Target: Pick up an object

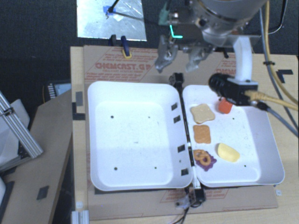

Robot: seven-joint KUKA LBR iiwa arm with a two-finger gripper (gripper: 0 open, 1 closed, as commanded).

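Observation:
My gripper [178, 62] hangs high over the far edge of the bench, above the gap between the two bins, its two grey fingers spread apart with nothing between them. In the right bin [261, 171] lie a pale bread slice [202, 113], a tan cracker square [202, 134], a pretzel on a purple piece [204, 158], a yellow lemon-like piece [228, 152] and a small orange-red block [225, 106]. All of them rest near that bin's left half, well below and to the right of the gripper.
The left bin [133, 134] holds nothing but small dark dots. A black camera mount with cables [231, 90] overhangs the right bin's far edge beside the orange block. A black divider clip strip [184, 125] runs between the bins. A shiny foil sheet [111, 12] lies at the back.

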